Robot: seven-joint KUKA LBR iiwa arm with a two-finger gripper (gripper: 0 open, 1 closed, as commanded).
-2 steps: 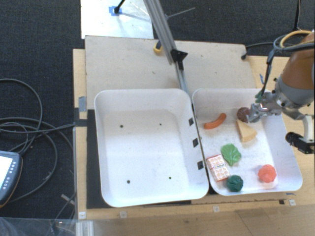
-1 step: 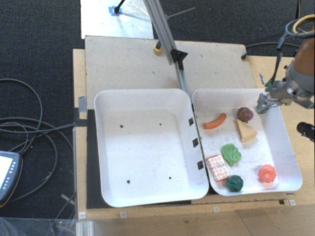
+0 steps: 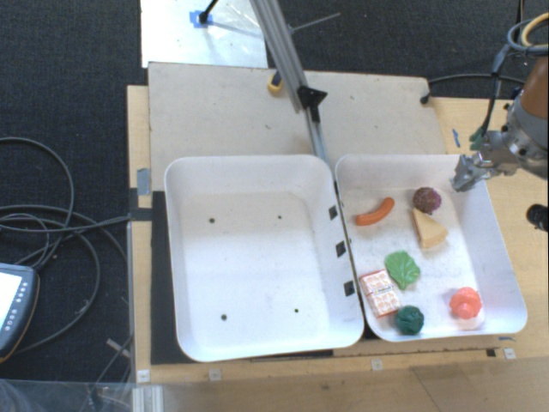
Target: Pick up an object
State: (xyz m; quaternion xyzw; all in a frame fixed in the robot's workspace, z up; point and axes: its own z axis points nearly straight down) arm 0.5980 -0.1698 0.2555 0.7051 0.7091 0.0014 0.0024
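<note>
From where the claw (image 3: 467, 175) hangs over the far right rim of the right bin (image 3: 506, 269), the nearest pieces are the dark purple ball (image 3: 427, 199) just to its left and the cheese wedge (image 3: 429, 229) just below that. The ball looks the easier grab: come straight down over it, clear of the rim. Farther off lie the sausage (image 3: 375, 212), green leaf (image 3: 402, 269), red-and-white box (image 3: 379, 293), orange piece (image 3: 465, 304) and dark green lump (image 3: 410, 319). Whether the claw is spread or pressed together I cannot tell; nothing shows in it.

Right bin (image 3: 506, 269) holds seven toy foods; the gripper (image 3: 467, 176) hovers at its far rim
</note>
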